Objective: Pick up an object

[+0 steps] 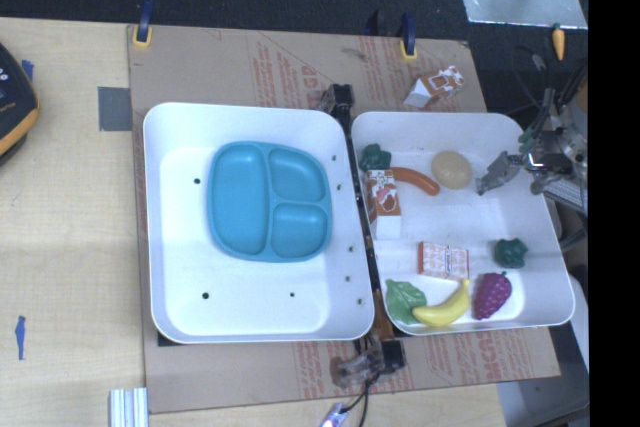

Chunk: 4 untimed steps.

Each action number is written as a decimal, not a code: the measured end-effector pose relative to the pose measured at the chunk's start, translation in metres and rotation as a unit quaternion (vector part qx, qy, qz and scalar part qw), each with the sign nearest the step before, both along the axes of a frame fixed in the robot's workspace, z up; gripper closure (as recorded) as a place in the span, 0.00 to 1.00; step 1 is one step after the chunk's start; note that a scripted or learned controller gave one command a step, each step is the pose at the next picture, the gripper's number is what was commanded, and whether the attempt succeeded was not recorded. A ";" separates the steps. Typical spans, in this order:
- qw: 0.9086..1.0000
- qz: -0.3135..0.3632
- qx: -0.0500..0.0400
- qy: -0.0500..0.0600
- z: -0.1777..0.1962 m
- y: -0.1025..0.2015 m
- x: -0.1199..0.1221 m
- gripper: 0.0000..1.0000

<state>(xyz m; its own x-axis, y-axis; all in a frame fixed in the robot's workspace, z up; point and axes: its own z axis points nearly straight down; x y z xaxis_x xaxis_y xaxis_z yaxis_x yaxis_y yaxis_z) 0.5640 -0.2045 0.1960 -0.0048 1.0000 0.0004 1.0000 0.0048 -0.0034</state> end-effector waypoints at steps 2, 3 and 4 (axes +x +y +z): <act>1.000 0.000 0.000 0.000 -0.089 -0.007 -0.065 0.00; 1.000 0.002 -0.001 0.000 -0.078 -0.008 -0.064 1.00; 1.000 0.001 0.000 0.000 -0.011 0.101 -0.035 1.00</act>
